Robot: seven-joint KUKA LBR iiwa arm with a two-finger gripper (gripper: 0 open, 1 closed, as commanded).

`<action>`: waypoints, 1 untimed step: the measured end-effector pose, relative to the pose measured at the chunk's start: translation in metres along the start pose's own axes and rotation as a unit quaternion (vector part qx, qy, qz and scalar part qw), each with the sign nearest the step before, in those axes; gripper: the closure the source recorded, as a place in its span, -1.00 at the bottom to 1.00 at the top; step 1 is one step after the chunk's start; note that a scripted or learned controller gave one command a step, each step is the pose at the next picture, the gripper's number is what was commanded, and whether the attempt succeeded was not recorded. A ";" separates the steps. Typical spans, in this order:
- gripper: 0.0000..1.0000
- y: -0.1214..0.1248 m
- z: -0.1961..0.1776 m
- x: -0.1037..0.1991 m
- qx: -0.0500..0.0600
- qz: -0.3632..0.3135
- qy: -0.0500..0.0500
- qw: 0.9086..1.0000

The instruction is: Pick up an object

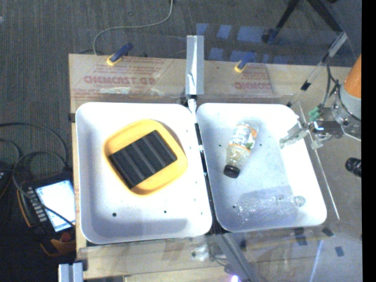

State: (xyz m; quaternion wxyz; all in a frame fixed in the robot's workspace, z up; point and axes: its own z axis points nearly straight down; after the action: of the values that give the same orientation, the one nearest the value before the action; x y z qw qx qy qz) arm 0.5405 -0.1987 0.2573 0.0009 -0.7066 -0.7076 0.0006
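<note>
Two white bins side by side: left bin with one yellow dish under a black ribbed insert; right bin with one small bottle, dark cap toward the near-left, plus one clear plastic bottle, faint, hard to make out. One gripper over the right bin's far-right corner, touching nothing; open or closed, cannot tell. Arm cut off at the right edge.

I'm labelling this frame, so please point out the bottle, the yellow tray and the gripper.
bottle (239, 147): camera view, on its label, mid-body.
yellow tray (120, 142): camera view, on its yellow rim, upper left.
gripper (292, 137): camera view, at its fingertips over the right bin's edge.
</note>
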 end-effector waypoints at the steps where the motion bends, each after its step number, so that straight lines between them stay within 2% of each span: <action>1: -1.00 0.036 0.124 0.090 0.000 -0.081 0.001 0.997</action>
State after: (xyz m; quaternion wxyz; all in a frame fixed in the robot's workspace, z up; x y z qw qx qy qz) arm 0.5761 -0.1091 0.1333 0.0016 -0.6470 -0.7625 0.0002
